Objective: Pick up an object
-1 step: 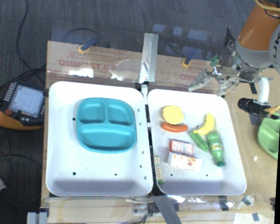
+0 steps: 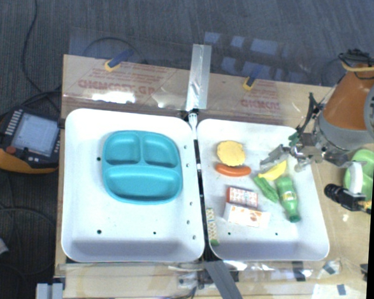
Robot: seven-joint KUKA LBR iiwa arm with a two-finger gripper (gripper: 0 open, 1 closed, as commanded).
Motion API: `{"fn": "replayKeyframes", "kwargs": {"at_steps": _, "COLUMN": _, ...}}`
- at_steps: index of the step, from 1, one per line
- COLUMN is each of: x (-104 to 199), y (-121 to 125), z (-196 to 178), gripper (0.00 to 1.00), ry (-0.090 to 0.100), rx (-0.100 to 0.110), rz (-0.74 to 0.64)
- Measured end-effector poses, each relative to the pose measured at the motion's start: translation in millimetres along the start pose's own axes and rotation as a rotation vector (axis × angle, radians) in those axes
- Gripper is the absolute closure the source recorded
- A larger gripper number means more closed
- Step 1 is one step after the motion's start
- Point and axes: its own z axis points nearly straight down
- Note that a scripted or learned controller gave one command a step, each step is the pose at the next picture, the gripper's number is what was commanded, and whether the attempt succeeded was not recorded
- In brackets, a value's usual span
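The right bin (image 2: 308, 249) holds several toy foods: a burger (image 2: 231, 152), a red sausage (image 2: 233, 170), a yellow piece (image 2: 273, 173), a green pod (image 2: 265, 187), a green bottle (image 2: 289, 199) and two small boxes (image 2: 242, 196) (image 2: 247, 216). My gripper (image 2: 277, 157) hangs low over the bin's far right part. It sits just above the yellow piece and to the right of the burger. Nothing visibly hangs from it. The orange-banded wrist stands behind it at the bin's right rim.
The left bin (image 2: 123, 234) carries a blue divided plate (image 2: 141, 167). A raised rim (image 2: 198, 178) separates the two bins. A small packet (image 2: 209, 219) lies against the right bin's left wall. A handheld controller (image 2: 25, 139) lies on the floor at far left.
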Motion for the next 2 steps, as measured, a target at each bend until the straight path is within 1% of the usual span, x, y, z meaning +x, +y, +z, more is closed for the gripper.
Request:
{"fn": "replayKeyframes", "kwargs": {"at_steps": 1, "x": -19.2, "y": -31.8, "z": 75.1, "gripper": 0.0, "ry": 0.008, "rx": -0.009, "rz": 0.023}}
{"fn": "replayKeyframes", "kwargs": {"at_steps": 2, "x": -23.5, "y": -30.9, "z": 61.3, "gripper": 1.0, "ry": 0.0, "rx": -0.015, "rz": 0.025}}
